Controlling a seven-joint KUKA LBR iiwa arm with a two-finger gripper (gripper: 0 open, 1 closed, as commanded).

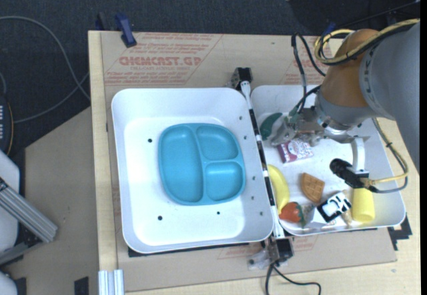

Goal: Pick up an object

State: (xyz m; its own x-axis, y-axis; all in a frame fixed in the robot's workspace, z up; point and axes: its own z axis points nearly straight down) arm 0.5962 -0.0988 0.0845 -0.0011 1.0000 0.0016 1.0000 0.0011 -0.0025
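Blue divided plate is lying alone in the middle of the left bin, well apart from where I am working, so I am leaving it out of the plan. Crossing into the right bin: a dark green piece is sitting against the left wall, a banana is lying along that same wall lower down, and a red tomato-like piece is resting at the banana's lower end. My gripper is hanging over the upper-left part of this bin, just beside the green piece and right above a pink-and-white packet. From this slant I cannot tell whether it is open or closed, so I am claiming no hold. I am judging the packet to be the nearest target. It is looking flat and probably slippery, so I am planning to centre over it, descend straight, and close across its narrow width, not press it into the floor. I am also minding the green piece on the left, so as not to catch both. Further right, a brown biscuit-like piece is lying with open room around it, making it my fallback. A small black-and-white item and a yellow cylinder are crowding the lower-right corner, too close together for a clean approach.
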